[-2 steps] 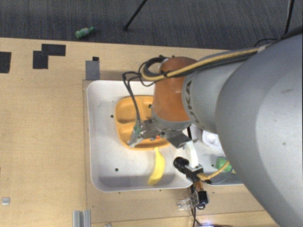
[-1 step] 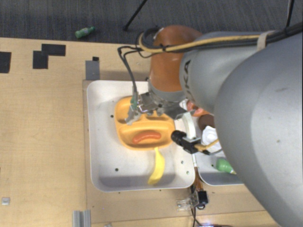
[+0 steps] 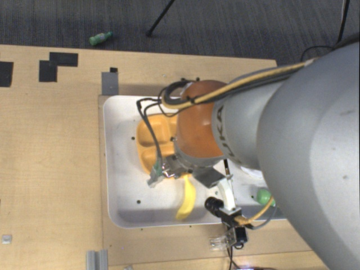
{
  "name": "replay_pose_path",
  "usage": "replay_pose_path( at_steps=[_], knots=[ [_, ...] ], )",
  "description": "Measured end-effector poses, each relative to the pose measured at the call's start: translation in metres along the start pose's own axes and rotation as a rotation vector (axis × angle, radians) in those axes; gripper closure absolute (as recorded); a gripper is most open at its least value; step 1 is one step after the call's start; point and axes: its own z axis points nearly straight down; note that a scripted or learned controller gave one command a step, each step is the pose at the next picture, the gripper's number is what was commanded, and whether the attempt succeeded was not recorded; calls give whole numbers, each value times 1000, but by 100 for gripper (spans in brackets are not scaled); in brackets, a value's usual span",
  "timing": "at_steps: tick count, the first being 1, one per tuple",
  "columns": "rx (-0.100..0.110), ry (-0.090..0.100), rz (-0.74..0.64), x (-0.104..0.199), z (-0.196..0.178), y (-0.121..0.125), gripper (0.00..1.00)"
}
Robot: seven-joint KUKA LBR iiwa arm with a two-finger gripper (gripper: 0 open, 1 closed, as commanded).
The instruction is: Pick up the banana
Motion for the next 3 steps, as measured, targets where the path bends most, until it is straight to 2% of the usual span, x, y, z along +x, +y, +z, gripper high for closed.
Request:
replay_pose_path(
  at_steps=[1,2,3],
  knots=[
    [-2,-1,325,-43,-9,21,0],
    [-17,-4,218,-35,47,-13,0],
    [-1,0,550,-35,-4,27,0]
  ],
)
